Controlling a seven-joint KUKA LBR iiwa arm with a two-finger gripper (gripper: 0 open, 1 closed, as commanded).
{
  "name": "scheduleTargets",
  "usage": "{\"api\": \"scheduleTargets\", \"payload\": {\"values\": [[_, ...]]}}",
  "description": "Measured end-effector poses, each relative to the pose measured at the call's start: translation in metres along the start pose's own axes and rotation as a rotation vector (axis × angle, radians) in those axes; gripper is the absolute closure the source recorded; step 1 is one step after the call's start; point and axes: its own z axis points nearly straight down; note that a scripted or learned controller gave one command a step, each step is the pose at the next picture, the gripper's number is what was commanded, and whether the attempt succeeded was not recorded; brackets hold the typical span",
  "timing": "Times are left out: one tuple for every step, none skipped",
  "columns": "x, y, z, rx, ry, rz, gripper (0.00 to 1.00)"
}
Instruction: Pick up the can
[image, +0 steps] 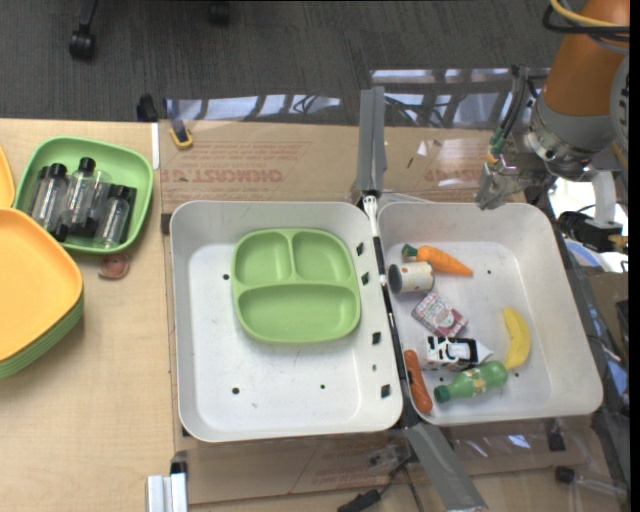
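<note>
The can (412, 277) is a small pale cylinder with a dark end, lying on its side in the right bin (560, 300) near that bin's back left corner. It touches the leafy end of an orange carrot (443, 262). My gripper (492, 190) hangs over the back rim of the right bin, up and to the right of the can and well apart from it. I see nothing held in it.
The right bin also holds a pink packet (439, 316), a banana (516, 337), a black and white toy (455, 350), a green bottle (472, 383) and a red pepper (417, 382). A green divided plate (296, 285) lies in the left bin (200, 380). Vials in a green tray (85, 195) sit far left.
</note>
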Motion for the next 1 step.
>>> {"api": "scheduleTargets", "payload": {"values": [[0.0120,0.0007,-0.0308,-0.001,0.000,-0.014,1.00]]}}
